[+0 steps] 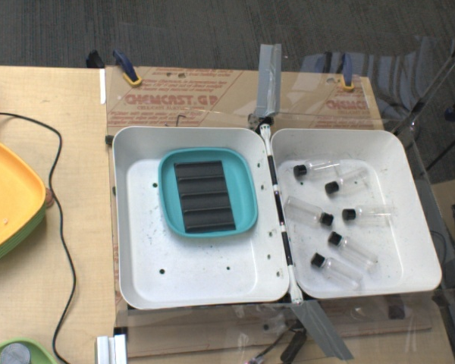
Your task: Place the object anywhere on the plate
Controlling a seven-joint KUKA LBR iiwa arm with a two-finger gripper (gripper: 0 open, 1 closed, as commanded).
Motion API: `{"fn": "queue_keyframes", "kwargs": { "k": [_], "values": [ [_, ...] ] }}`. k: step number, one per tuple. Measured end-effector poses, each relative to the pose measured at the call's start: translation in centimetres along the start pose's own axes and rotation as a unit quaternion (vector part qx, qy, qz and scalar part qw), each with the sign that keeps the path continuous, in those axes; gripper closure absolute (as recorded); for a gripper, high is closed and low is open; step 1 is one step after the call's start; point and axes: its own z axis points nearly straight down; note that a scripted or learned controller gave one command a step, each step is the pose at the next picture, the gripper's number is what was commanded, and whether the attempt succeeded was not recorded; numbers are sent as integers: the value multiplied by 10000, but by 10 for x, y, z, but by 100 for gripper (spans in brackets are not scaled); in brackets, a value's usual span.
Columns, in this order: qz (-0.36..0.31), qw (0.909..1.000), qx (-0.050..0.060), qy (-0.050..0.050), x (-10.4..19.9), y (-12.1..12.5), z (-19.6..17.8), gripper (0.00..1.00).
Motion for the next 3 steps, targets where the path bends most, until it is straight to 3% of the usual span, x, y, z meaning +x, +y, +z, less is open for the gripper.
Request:
{"fn": "queue_keyframes", "kwargs": {
  "k": [3],
  "values": [
    [-6, 10000, -2, 0, 0, 0, 0, 0]
  ]
}}
